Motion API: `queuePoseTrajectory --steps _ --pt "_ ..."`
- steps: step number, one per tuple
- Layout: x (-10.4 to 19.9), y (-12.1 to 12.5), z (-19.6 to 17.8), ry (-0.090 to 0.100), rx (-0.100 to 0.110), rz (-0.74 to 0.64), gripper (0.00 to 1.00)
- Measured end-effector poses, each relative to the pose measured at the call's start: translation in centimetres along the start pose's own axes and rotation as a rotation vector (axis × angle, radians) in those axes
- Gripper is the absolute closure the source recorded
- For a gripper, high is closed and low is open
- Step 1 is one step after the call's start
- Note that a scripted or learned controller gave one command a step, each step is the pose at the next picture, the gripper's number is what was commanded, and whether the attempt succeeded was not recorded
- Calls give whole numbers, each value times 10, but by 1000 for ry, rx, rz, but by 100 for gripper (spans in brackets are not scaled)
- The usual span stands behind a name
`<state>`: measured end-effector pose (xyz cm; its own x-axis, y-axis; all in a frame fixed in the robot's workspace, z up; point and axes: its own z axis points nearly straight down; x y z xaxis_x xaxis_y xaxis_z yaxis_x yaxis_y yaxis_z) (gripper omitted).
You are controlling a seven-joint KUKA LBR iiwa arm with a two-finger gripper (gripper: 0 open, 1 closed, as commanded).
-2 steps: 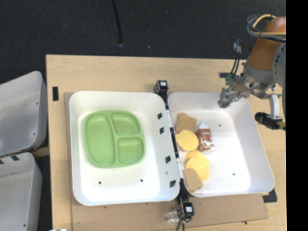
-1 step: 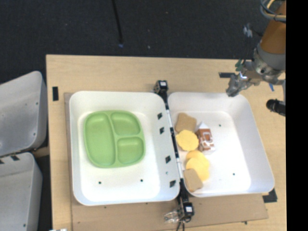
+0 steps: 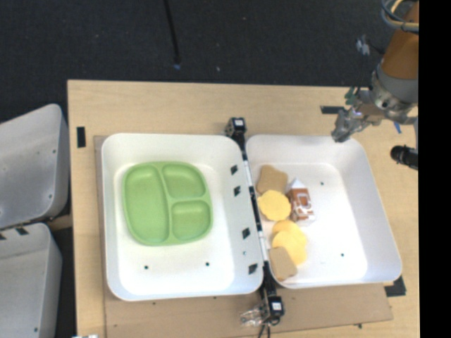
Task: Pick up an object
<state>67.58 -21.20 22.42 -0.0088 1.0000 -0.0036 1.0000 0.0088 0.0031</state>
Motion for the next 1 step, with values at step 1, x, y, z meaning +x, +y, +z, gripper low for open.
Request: queuePoseTrajectory --steps 1 --pt "48 -20 -14 3 2 5 100"
